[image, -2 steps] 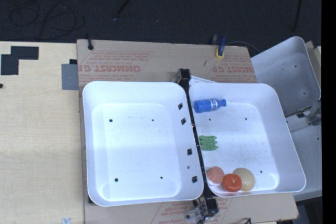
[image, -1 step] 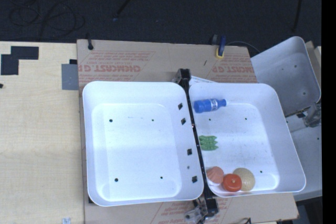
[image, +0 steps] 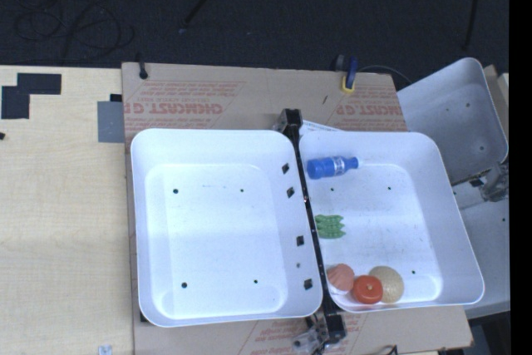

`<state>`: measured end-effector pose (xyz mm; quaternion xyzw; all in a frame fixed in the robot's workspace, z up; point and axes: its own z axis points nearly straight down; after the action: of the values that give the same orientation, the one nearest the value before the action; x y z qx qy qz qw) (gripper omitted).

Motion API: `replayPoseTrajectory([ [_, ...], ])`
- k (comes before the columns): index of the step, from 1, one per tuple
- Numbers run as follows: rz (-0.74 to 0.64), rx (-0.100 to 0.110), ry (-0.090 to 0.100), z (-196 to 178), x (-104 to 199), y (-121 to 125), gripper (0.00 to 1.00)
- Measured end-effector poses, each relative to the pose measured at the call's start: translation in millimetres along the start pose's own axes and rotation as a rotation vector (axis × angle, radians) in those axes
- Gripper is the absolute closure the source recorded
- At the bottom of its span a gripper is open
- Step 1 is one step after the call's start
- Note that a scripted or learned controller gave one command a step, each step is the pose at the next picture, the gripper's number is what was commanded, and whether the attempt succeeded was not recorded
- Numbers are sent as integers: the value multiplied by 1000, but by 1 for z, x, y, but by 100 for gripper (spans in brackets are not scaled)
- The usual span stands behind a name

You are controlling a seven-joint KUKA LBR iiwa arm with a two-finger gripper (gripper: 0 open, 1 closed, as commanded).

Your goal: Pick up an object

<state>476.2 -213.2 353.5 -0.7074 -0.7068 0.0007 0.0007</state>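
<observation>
You're at the very start: nothing's grabbed yet. Can't tell the jaws' state. Next, go for the blue bottle point(image: 332, 167) near the right bin's point(image: 453, 204) far edge.

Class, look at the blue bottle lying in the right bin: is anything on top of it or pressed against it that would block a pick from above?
Nothing visible does. The blue bottle lies alone near the far wall of the right bin, apart from the green item and the round things at the near edge.
</observation>
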Motion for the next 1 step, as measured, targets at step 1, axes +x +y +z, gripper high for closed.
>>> replayPoseTrajectory([
  [1, 0, 1, 0, 9, 0, 0, 100],
])
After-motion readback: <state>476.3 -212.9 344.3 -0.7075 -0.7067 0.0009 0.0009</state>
